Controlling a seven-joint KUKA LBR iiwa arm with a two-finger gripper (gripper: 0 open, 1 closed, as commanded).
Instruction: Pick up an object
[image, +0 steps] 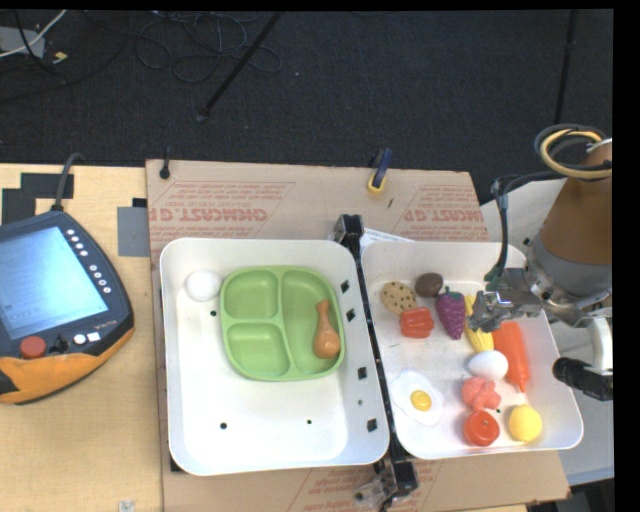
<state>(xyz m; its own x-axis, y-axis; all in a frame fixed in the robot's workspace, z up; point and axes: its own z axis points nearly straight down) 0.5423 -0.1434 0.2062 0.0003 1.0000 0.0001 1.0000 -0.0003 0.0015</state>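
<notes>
The right bin (565, 425) holds several toy foods: a cookie (398, 296), a brown piece (429, 284), a red pepper (416, 322), purple grapes (452, 313), a carrot (514, 352), a white egg (487, 364), a fried egg (418, 399), a pink piece (481, 393), a tomato (481, 428) and a lemon (524, 423). My gripper (487, 311) hangs low over the bin's middle, just right of the grapes and above the carrot's top. A yellow piece (477, 336) peeks out beneath it. Nothing is visibly held.
The left bin (200, 420) carries a green divided plate (280, 325) with a drumstick (326, 331) on it, and a white ball (202, 286) at its back left. A teach pendant (55, 300) lies on the bench at the left. A yellow clamp (379, 172) sits behind the bins.
</notes>
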